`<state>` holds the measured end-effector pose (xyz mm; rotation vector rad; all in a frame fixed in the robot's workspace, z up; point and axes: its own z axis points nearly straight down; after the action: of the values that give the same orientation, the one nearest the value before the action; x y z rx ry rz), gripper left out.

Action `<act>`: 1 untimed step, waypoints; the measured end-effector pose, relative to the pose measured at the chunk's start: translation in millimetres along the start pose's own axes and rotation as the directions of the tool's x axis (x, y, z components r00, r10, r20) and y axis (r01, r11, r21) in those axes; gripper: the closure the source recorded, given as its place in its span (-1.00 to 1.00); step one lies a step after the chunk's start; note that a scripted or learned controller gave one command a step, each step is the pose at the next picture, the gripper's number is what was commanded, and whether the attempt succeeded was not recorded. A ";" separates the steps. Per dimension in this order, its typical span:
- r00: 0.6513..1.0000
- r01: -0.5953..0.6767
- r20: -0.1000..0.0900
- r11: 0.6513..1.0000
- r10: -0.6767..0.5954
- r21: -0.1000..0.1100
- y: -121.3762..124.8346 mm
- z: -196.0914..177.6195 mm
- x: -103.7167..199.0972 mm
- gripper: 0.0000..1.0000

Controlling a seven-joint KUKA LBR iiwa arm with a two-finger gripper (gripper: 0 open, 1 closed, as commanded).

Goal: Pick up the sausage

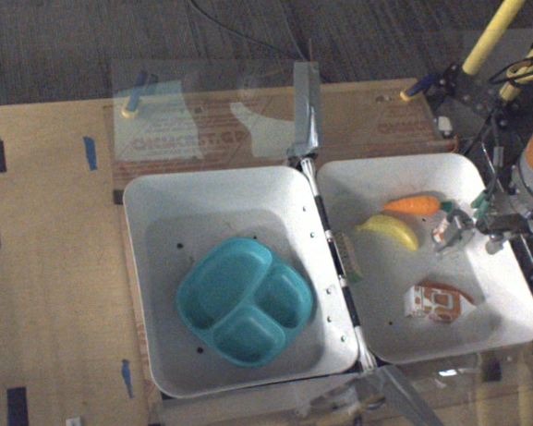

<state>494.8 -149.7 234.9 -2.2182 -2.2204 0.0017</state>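
Gripper [454, 231] sits low in the right bin [508, 325], near its right wall, just right of the banana [391, 232] and below the carrot [414, 206]. Whether it is clasping anything cannot be told; glare hides the tips. The sausage, likely the brown-and-white piece [438, 301], lies toward the bin's front edge, apart from the gripper. Risk: a descent here grabs the banana or carrot instead. The teal divided plate [244, 299] is in the left bin [156, 226].
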 end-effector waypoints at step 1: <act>0.994 0.105 0.004 0.994 -0.105 -0.014 47.3 146.0 26.5 -1.00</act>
<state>541.7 -123.0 88.8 -2.1070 -2.3428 -0.0098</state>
